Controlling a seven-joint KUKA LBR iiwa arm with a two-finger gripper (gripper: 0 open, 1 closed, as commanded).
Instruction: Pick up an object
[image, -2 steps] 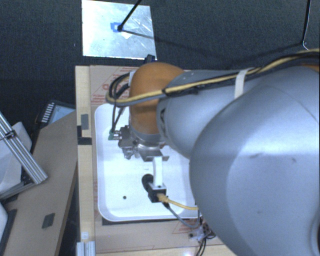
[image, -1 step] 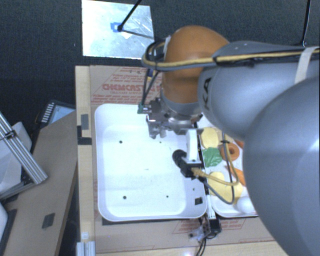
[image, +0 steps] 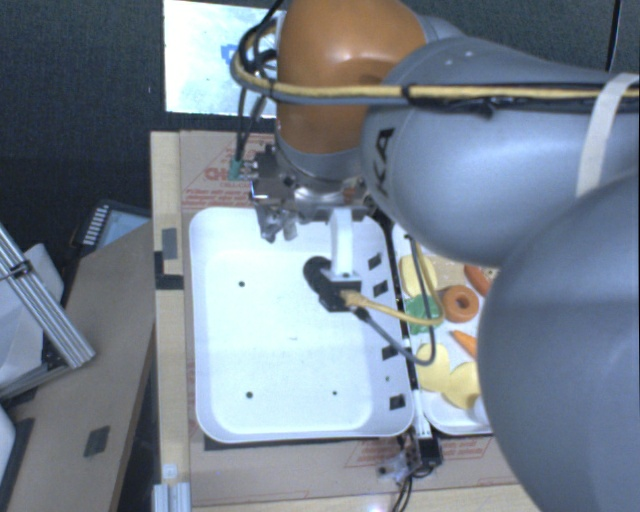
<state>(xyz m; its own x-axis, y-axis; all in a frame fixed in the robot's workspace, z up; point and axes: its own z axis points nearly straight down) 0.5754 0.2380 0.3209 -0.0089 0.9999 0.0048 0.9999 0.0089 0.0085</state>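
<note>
My gripper (image: 279, 228) hangs over the far edge of the left white bin (image: 230, 400), low above its floor. Its two short grey fingers (image: 269, 229) stand close together with nothing visible between them. The objects lie in the right bin (image: 455, 428), mostly hidden under the arm: an orange ring (image: 460, 303), a small orange carrot-like piece (image: 464, 343), a green item (image: 421, 306), a long yellow piece (image: 415, 272) and a pale yellow lump (image: 452, 381). The gripper is well to the left of all of them.
The big grey arm covers the right side of the view and most of the right bin. A black divider strip (image: 398, 330) runs between the two bins. Cardboard (image: 120, 330) and a metal frame (image: 40, 310) lie to the left of the bench.
</note>
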